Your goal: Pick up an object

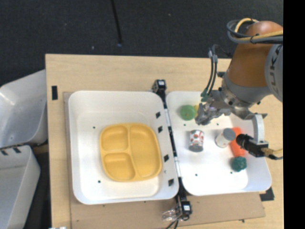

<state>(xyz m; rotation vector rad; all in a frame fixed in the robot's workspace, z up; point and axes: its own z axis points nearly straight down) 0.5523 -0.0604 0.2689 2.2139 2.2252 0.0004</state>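
Gripper [204, 115] hangs low over the right bin [209, 178], near its upper middle, pointing down and to the left from the grey wrist. Whether it is spread or closed, and whether it has anything, cannot be told from this angle. Green ball [187, 111] lies just beside it on the left, close to touching. Small white cup with red print [196, 140] stands just below the gripper, apart from it. Grey-and-white cylinder [224, 138] lies down and to the right, with an orange object [236, 147] next to that, partly behind a black fitting on the arm. Dark green lump [238, 163] sits further down-right. Well off to the left, the left bin [81, 128] holds a yellow divided plate [129, 151], lying flat.
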